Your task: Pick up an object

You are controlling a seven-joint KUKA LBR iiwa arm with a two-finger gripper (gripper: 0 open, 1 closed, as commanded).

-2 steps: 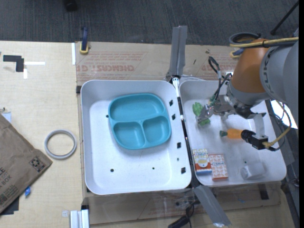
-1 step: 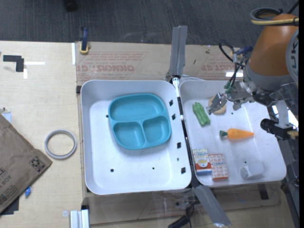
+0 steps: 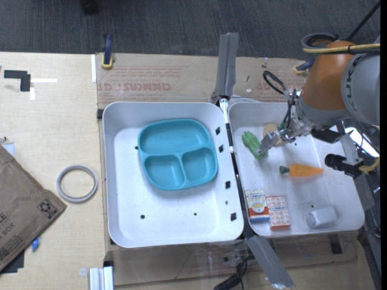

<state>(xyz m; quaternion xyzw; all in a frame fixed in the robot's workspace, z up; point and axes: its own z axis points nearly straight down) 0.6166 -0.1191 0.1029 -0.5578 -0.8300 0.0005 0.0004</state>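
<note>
One tool (image 3: 270,139) hangs low over the green object (image 3: 250,141) just beside it, seemingly positioned to grasp; its opening cannot be told.

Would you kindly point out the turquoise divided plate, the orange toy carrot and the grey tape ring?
turquoise divided plate (image 3: 162,139): camera view, floor of its wide upper compartment.
orange toy carrot (image 3: 304,170): camera view, middle of its body.
grey tape ring (image 3: 63,189): camera view, left side of its band.

A roll of tape (image 3: 77,182) is seen lying on the wooden surface (image 3: 48,132), left of the bins. A brown cardboard box (image 3: 21,213) is placed nearby at the left edge.
</note>
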